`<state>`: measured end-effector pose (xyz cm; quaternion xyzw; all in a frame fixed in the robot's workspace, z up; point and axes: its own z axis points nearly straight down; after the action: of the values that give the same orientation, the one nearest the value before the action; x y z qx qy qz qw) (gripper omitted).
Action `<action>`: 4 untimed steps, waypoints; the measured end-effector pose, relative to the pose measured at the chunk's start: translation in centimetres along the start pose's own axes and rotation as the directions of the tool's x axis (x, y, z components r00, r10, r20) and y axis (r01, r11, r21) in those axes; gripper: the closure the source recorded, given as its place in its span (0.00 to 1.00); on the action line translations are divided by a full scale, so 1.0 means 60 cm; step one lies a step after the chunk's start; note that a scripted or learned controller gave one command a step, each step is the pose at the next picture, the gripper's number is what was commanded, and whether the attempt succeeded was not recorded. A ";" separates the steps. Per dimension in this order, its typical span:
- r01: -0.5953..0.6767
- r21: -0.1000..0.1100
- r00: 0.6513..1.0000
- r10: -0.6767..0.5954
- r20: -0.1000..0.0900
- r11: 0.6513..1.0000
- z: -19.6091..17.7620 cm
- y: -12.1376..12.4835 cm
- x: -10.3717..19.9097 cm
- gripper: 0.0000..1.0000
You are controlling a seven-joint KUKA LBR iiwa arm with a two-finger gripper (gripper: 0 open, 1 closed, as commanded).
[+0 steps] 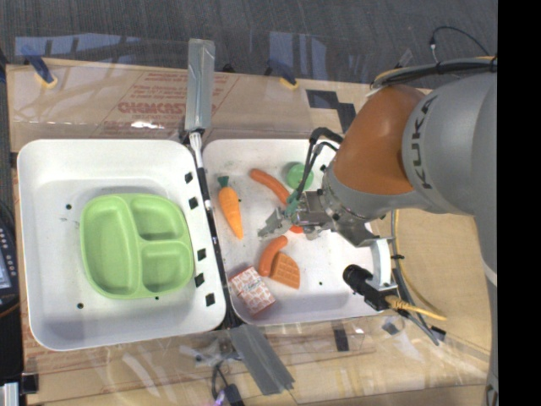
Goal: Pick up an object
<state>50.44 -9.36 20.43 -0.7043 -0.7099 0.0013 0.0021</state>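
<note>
The arm point(423, 150) enters from the right and reaches over the right bin point(254, 155). The gripper point(283, 220) sits low over the bin's middle, close to the lower end of a sausage point(269, 184) and just above an orange wedge point(271, 255). Beside the wedge lies a waffle point(286, 271). A carrot point(230, 210) lies near the bin's left wall, leafy end pointing up. A green item point(296, 174) is partly hidden behind the wrist. A red-and-white packet point(252, 290) rests at the lower left corner. The left bin point(42, 227) holds a green divided tray point(135, 245).
</note>
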 end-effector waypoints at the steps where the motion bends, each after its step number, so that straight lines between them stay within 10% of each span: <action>1: 0.040 -0.005 0.999 -0.040 0.001 0.999 -0.134 0.004 0.053 0.00; 2: 0.183 0.003 0.983 -0.183 0.001 0.983 0.025 0.100 0.120 0.00; 3: -0.055 0.004 0.998 0.055 0.000 0.998 0.023 0.073 0.042 0.00; 4: -0.014 -0.002 1.000 0.014 0.000 1.000 0.021 0.142 0.069 0.00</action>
<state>58.94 -5.16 19.11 -0.7093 -0.7049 0.0008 0.0015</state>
